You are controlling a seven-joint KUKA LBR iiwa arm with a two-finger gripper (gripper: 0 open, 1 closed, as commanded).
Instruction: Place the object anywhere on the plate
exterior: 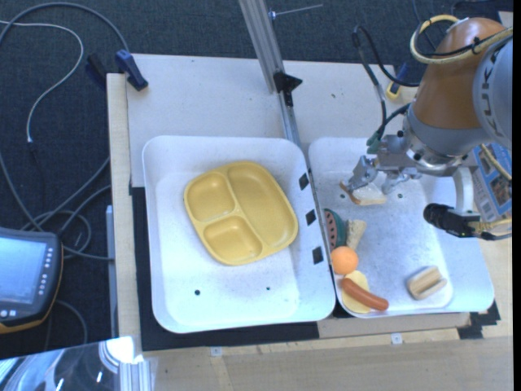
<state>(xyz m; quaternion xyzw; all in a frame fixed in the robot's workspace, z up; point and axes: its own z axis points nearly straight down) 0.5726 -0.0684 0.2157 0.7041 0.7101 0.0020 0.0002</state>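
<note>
A yellow plate with three compartments lies in the left white bin, turned at a slant. Over the upper part of the right bin my gripper points down, shut on a pale bread slice with a brown crust. The slice sits between the fingers, just above the bin floor. The plate is well to the gripper's left, past the wall between the two bins.
The right bin's lower part holds a watermelon slice, a pale wedge, an orange, a sausage on a yellow piece and a bread roll. A metal rail crosses above the bins.
</note>
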